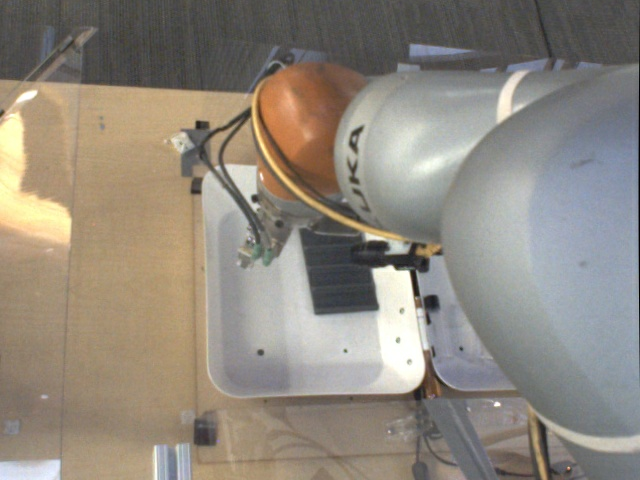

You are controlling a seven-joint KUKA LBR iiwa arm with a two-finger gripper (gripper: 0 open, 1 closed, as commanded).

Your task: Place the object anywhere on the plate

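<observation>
The arm [450,198] hung over the left bin [240,358] above a dark ridged block [340,278]; its grip could not be told.

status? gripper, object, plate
Arm over left bin, covering much of it. Dark ribbed slab lies in that bin. Gripper state unclear; no object seen held.

The wooden desk [110,298] bears two white bins side by side. The left bin [250,358] shows nearly whole and holds a dark ribbed slab [340,276]. Just beside it, the right bin [462,363] shows one corner under the arm.
</observation>
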